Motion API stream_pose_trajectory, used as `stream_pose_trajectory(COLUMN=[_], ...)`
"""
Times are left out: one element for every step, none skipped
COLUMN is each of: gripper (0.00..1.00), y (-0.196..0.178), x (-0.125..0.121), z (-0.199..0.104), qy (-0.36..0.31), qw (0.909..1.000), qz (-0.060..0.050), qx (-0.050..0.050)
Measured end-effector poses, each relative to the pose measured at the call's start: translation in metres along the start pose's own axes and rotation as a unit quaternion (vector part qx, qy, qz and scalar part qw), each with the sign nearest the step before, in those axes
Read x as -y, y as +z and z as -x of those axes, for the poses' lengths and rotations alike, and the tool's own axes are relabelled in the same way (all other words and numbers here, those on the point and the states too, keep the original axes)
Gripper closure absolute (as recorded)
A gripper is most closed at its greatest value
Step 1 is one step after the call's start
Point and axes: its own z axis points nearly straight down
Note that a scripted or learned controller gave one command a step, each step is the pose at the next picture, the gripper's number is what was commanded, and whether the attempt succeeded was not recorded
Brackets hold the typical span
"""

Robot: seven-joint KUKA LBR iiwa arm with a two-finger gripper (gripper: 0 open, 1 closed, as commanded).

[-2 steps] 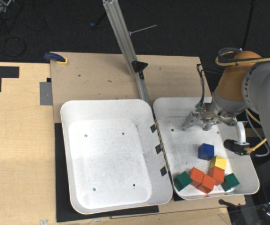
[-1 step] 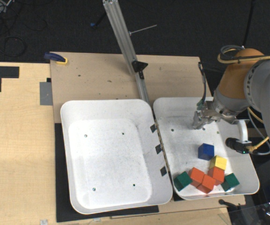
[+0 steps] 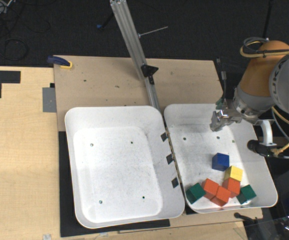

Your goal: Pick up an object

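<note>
Blocks are lying clustered at the lower right of the frame in the right bin (image 3: 184, 115): green block (image 3: 195, 192), orange blocks (image 3: 221, 190), yellow block (image 3: 235, 173), blue block (image 3: 221, 161). Farther up, the gripper (image 3: 217, 122) is hovering over bare bin floor, carrying nothing.

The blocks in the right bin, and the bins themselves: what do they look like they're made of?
The blocks: solid painted wood or hard plastic, going by the flat matte faces and crisp edges in blue, yellow, orange and green; I cannot tell which. The right bin and left bin: likely moulded white plastic, with rounded corners, a rolled rim and a faintly speckled, dull floor.
</note>
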Motion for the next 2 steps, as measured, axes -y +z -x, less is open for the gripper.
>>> stream_pose_trajectory(gripper=[1.00,1.00], y=[-0.054,-0.092], x=[-0.011,-0.012], z=[-0.002,0.000], qy=[0.000,0.000], qw=[1.0000,1.0000], qz=[0.001,0.000], qx=[0.000,0.000])
